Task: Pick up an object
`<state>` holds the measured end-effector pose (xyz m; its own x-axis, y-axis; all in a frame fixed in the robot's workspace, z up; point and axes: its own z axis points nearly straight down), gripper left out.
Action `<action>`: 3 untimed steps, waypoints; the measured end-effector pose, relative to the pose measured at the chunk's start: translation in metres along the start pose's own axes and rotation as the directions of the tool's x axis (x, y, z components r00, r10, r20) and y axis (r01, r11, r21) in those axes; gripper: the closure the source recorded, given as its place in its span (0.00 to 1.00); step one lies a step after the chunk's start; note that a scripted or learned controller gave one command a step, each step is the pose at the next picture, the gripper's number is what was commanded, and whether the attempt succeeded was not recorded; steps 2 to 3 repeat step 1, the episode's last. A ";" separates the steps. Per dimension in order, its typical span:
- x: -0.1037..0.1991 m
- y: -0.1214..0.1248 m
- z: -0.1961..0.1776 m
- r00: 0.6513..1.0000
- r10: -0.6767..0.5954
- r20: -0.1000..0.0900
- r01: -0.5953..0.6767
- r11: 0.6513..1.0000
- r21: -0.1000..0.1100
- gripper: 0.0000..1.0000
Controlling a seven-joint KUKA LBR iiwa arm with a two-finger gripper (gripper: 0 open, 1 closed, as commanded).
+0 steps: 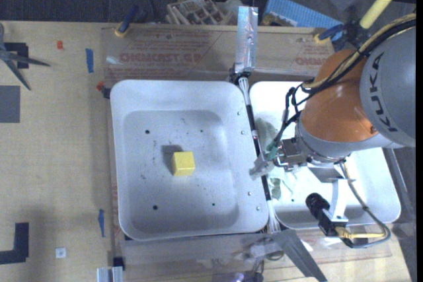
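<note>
Down on the table [53, 162], two shallow white bins sit side by side. Near the middle of the left bin [132, 109] lies a small yellow block [184, 163], resting flat on the bin floor with a short shadow on its upper left side. A few dark specks are scattered over the floor around it. Nothing touches the block; it lies well apart from the arm.

Over the right bin [390, 208] hangs the grey arm [396, 82], its orange band [337, 102] bulking above the wrist and hiding much of that bin. The arm comes in from the right and leans toward the divide between the two bins. The claw [268, 165] is low at the left edge of the right bin, just beside the shared rim, but from where I stand it is a small, blurred tangle of metal, and how it is set I cannot tell. I see nothing clearly gripped in it. Black cables [291, 109] loop down the near side of the wrist.

Beyond the bins, a flattened cardboard sheet [165, 49] with red lettering lies on the table. An upright shiny strip [246, 36] rises at the far end of the divide. Blue tape marks [89, 59] dot the table to the left.
</note>
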<state>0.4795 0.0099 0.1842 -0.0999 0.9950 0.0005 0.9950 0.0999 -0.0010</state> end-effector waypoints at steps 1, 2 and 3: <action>-0.001 0.001 -0.010 1.000 0.004 0.001 -0.004 1.000 -0.003 1.00; -0.001 0.001 -0.010 1.000 0.004 0.001 -0.004 1.000 -0.003 1.00; -0.001 0.001 -0.010 1.000 0.004 0.001 -0.004 1.000 -0.003 1.00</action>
